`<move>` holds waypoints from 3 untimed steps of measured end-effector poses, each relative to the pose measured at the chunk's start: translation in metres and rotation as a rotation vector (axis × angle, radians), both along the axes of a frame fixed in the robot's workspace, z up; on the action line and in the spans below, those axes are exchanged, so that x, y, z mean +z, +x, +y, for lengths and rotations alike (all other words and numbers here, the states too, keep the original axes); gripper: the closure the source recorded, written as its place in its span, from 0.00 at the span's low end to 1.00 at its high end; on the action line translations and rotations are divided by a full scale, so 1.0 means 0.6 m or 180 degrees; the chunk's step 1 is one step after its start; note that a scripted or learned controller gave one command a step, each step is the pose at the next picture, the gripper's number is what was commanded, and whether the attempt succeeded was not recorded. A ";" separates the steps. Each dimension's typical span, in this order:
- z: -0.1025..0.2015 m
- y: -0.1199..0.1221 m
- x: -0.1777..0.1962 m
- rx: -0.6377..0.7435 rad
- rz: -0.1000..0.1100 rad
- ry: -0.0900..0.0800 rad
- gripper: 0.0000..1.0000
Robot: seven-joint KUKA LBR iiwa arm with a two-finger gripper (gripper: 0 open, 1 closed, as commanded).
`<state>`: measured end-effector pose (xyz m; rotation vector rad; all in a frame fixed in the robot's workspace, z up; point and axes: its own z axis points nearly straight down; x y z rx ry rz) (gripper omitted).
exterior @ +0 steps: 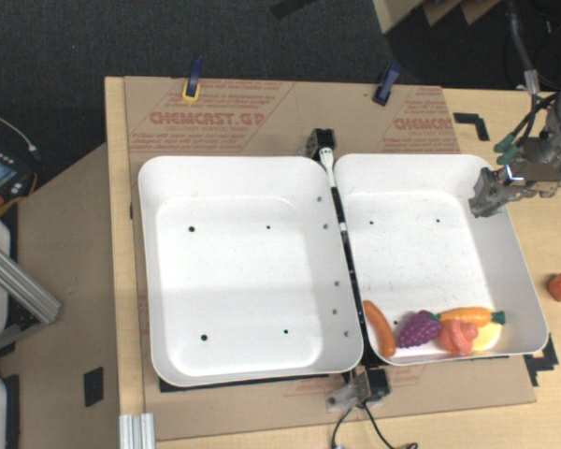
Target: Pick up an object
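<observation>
White plastic ran across the bench, the left bin first and then the right bin, whose toys huddled at its five-o'clock corner: an orange sausage, purple grapes, a carrot over red and yellow pieces. From three o'clock the gripper hovered over the far rim, well apart from them, so a clean pick looked to need a descent on the sausage, which lay most separate. Whether it was clenched or released I could not tell, and the pile's lower pieces blurred together.

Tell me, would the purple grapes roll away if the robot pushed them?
Probably not far. The purple grapes look bumpy, not round, and sit wedged between the orange sausage and the red toy. They look like plastic, so likely light and stiff.
</observation>
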<state>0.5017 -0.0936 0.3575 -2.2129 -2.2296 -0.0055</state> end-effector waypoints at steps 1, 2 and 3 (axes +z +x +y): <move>0.056 -0.039 -0.010 -0.0012 0.0017 -0.0002 1.00; 0.179 -0.037 -0.014 0.0003 0.0015 -0.0002 1.00; 0.324 -0.038 0.013 0.0010 -0.0004 -0.0001 1.00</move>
